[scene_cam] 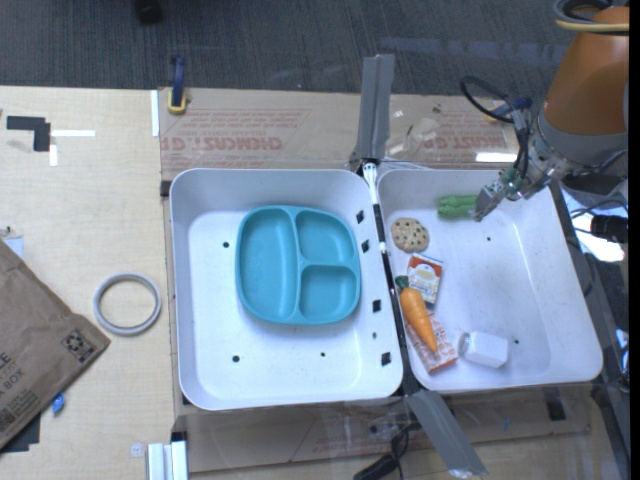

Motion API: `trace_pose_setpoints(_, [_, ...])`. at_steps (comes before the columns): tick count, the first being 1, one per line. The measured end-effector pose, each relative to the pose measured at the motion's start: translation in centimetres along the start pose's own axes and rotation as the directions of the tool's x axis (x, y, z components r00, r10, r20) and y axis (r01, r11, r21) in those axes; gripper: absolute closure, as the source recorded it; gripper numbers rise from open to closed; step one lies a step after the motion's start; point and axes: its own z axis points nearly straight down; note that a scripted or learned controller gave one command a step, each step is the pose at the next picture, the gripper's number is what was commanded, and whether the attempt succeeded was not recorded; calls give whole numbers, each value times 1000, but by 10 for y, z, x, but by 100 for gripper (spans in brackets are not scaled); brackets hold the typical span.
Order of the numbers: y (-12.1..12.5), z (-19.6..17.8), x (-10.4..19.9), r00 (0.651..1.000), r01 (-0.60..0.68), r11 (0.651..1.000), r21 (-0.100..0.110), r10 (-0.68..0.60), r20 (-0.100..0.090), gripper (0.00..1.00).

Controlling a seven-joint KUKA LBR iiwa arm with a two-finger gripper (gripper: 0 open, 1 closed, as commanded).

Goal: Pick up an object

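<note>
Beyond my table [80, 198], the floor [300, 18] is dark grey carpet with a ribbed weave. The tabletop is pale wood. A printed cardboard sheet [260, 133] lies flat along its far side. At left I note 1 roll of tape [127, 302] and a brown cardboard box [35, 348].

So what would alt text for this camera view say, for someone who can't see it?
A robot arm's gripper hovers by a green object in the right bin, which also holds a cookie, carrot, and white block. The left bin holds a blue divided plate.
</note>
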Motion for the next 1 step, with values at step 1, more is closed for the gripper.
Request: trace_pose_setpoints(1, [80,-2,44,998,67,998,-1,-67,1,100])
